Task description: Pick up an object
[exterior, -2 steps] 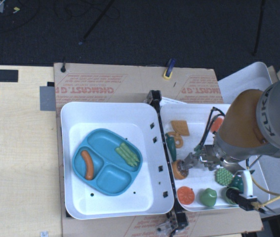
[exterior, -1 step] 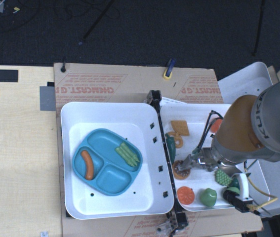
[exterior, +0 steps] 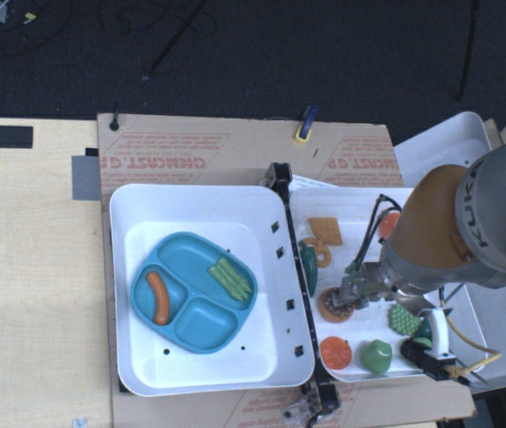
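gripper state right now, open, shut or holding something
gripper: low in the right bin, right over a brown round object; its state and whether it holds anything cannot be told.

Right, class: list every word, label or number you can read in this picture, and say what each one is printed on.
"CHEMCAST", red, printed upside down on the brown cardboard sheet behind the bins; it appears again near the sheet's right end.
"KU", black letters on the grey arm at the right edge; the rest is cut off.
Smaller red print on the cardboard: too blurred to read.
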### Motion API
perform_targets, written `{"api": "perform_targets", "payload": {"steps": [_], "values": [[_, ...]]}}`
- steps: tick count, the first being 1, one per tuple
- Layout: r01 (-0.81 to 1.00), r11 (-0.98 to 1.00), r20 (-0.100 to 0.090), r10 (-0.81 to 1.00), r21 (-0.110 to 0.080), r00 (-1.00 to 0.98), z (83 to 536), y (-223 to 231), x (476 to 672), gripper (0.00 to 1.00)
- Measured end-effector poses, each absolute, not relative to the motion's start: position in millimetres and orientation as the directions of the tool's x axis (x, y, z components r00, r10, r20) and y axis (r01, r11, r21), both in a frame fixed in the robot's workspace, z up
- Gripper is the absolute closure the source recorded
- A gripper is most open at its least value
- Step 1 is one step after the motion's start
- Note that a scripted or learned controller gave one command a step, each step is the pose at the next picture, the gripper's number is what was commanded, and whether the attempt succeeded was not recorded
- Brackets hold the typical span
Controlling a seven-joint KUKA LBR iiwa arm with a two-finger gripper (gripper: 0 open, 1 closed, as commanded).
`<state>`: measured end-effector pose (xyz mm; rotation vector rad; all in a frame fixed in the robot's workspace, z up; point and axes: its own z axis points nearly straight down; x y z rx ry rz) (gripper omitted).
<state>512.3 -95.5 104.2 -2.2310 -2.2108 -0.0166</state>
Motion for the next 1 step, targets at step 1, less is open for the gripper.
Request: {"api": "perform_targets", "payload": {"steps": [1], "values": [[1.000, 0.000, 0.000, 1.000, -0.001, 0.000, 146.0, -99.0, 510.5, 1.00]]}}
